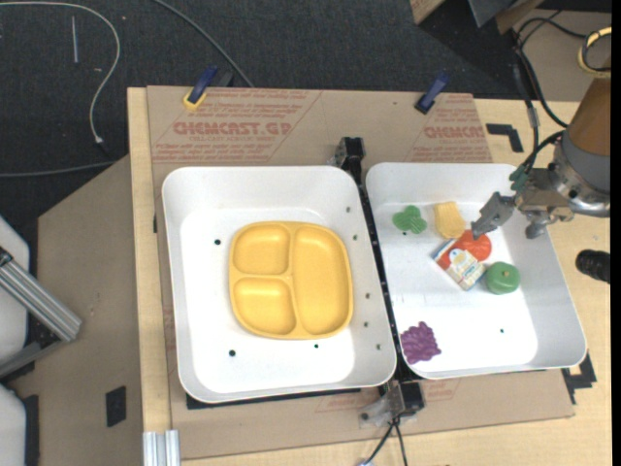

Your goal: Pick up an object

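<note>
Camera view: jaws [511,219] spread open, nothing between, above carton [464,259].

One fixed camera looks down aslant on both bins [184,260].

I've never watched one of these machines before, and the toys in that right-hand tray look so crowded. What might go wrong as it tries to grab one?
1. The orange and white carton seems to touch the yellow block and the green round piece, so the gripper may nudge a neighbour or catch two.
2. The gripper sits near the right bin's far edge and might close on nothing.
</note>
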`<control>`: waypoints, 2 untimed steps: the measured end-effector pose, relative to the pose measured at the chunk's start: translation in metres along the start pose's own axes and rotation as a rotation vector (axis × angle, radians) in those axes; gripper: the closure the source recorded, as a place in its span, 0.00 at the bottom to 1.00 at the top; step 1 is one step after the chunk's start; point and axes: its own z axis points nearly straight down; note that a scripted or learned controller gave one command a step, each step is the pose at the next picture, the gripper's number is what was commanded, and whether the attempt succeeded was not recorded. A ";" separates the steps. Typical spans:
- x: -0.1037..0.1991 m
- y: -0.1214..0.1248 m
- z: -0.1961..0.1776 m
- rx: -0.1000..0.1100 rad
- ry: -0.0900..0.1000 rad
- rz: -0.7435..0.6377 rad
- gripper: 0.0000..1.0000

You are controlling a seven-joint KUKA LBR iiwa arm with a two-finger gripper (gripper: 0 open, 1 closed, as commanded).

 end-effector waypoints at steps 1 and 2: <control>0.001 0.003 -0.008 -0.014 -0.003 -0.004 0.00; 0.009 0.000 0.038 -0.010 -0.001 -0.003 0.00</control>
